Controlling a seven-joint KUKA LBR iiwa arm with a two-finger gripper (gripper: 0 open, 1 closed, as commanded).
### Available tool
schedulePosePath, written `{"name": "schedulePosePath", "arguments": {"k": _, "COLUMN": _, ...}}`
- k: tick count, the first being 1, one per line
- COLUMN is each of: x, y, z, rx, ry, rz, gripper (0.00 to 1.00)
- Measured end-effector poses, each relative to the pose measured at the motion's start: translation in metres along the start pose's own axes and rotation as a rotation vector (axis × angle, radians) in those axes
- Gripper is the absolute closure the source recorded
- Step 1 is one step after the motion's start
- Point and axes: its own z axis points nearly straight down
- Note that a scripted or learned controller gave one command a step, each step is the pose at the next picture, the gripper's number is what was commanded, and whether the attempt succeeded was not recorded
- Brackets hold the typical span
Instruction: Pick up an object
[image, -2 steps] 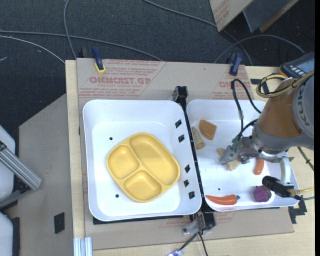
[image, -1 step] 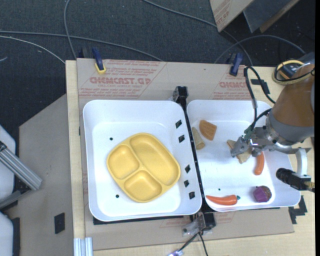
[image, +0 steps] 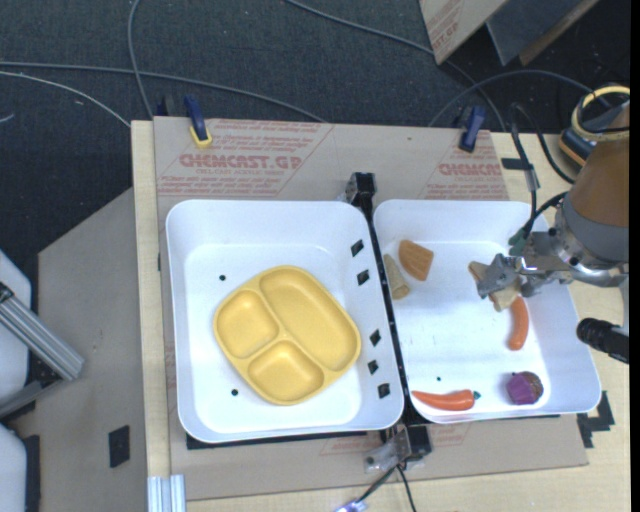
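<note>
The pincer (image: 497, 283) sits low in the right bin (image: 455, 335), right at the top end of the orange sausage (image: 517, 325); whether it's open or gripping anything is impossible to tell. Same bin has a bread chunk (image: 416, 259), red chili (image: 445, 400) and purple thing (image: 524, 387). The left bin (image: 200, 240) holds a yellow divided plate (image: 287, 333).

Red "CHEMCAST GP" print on the brown protective sheet (image: 245, 155) behind the left bin, repeated partly behind the right bin
</note>
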Motion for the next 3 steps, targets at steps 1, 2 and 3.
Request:
{"name": "schedulePosePath", "arguments": {"k": 1, "x": 0.0, "y": 0.001, "z": -0.03, "rx": 0.001, "ry": 0.0, "rz": 0.0, "gripper": 1.0}}
{"name": "schedulePosePath", "arguments": {"k": 2, "x": 0.05, "y": 0.002, "z": -0.015, "rx": 0.01, "ry": 0.005, "rz": -0.004, "gripper": 1.0}}
{"name": "schedulePosePath", "arguments": {"k": 3, "x": 0.105, "y": 0.007, "z": -0.004, "rx": 0.011, "ry": 0.005, "rz": -0.005, "gripper": 1.0}}
